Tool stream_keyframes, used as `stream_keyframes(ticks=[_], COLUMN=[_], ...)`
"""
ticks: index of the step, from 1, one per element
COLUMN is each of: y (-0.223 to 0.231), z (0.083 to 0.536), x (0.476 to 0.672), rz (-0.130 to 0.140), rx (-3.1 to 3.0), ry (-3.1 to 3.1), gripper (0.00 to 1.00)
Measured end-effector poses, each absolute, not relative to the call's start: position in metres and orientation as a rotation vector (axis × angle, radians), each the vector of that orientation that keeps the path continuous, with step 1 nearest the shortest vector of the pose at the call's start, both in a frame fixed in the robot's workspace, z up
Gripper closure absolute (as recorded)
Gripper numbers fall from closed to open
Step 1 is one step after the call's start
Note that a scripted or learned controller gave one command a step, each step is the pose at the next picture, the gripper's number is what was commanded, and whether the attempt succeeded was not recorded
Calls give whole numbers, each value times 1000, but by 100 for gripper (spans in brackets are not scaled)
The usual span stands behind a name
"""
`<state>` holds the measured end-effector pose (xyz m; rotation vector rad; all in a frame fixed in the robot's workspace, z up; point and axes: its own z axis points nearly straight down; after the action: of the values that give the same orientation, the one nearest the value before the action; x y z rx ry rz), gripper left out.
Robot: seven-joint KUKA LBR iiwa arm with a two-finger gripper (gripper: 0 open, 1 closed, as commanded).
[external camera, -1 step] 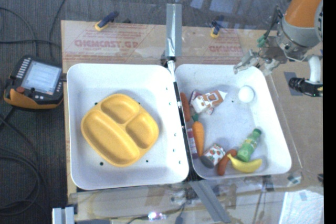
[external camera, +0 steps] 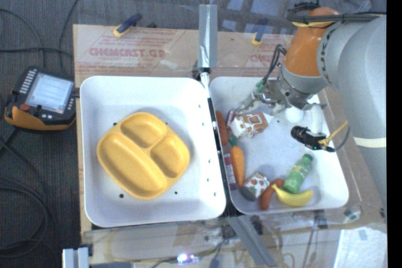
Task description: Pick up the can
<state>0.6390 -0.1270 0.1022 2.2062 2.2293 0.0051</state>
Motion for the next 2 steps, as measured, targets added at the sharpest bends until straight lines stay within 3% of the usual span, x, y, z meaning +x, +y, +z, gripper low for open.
stream_keyframes(ticks=[1,2], y=[-109,-148], z=[97,96], x=[594,552], rz=[36,41], rx=[2438,2806], ry=[1944,1390], gripper=[0,0])
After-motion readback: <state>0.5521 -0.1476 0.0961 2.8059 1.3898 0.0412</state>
